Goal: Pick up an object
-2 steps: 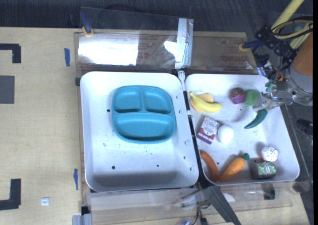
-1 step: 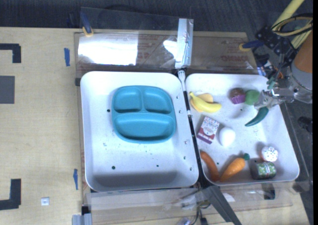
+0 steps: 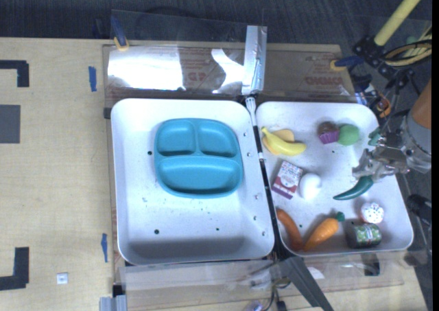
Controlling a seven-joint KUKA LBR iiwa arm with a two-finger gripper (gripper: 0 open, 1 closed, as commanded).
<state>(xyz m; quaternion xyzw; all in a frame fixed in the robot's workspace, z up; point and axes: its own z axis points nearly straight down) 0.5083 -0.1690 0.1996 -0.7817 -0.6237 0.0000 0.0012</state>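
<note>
My gripper (image 3: 368,171) is over the right side of the right bin (image 3: 312,112), reaching in from the right. Its fingers are closed on the upper end of a green chili pepper (image 3: 352,190), which slants down to the left from the fingertips. Below the pepper lie a white-and-red speckled ball (image 3: 372,213) and a green can (image 3: 363,235). A white egg (image 3: 311,185) sits just left of the pepper's tip.
The right bin also holds a banana (image 3: 282,142), a purple item (image 3: 328,132) beside a green ball (image 3: 349,134), a red-and-white box (image 3: 287,180), a carrot (image 3: 322,231) and an orange sausage shape (image 3: 289,228). The left bin (image 3: 130,186) holds a blue divided plate (image 3: 199,156).
</note>
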